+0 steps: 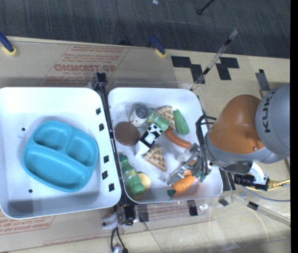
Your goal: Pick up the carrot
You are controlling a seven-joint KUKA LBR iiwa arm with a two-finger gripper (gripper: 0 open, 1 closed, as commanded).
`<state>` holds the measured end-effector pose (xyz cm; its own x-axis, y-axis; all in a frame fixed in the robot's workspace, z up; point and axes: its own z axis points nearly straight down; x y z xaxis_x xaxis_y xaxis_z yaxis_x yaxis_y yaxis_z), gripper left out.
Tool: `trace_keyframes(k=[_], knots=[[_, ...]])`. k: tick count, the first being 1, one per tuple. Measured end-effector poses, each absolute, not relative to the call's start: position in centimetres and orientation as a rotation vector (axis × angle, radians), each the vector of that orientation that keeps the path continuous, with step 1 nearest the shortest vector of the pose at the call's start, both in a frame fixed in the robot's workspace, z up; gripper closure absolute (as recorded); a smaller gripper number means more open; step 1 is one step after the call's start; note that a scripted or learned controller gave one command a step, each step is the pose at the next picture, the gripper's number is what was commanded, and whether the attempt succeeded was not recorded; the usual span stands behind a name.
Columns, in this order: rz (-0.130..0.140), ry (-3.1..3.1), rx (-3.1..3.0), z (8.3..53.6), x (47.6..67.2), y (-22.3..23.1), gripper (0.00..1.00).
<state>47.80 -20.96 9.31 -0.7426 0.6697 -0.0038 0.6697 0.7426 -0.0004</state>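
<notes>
The carrot (184, 183) is orange with a small green top and lies in the near right corner of the right bin (154, 95). My gripper (192, 167) is down in that corner, right over the carrot's thick end and touching or nearly touching it. The metal gripper parts cover part of the carrot. The orange wrist band (236, 130) stands just right of the bin's wall.
Close by in the right bin lie a red sausage (176, 139), a waffle wedge (157, 158), a green pickle (181, 121), a green bottle (132, 175), a yellow lemon (145, 181), a brown disc (127, 133) and a black-and-white carton (150, 136). The left bin (7, 141) holds a blue divided plate (60, 154).
</notes>
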Motion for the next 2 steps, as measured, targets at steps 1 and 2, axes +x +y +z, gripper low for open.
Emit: trace_keyframes(k=[1,2], knots=[[0.001,3.125,0.405,9.1,47.6,-16.7,0.00],[0.000,3.128,0.390,10.1,47.7,-16.6,1.00]])
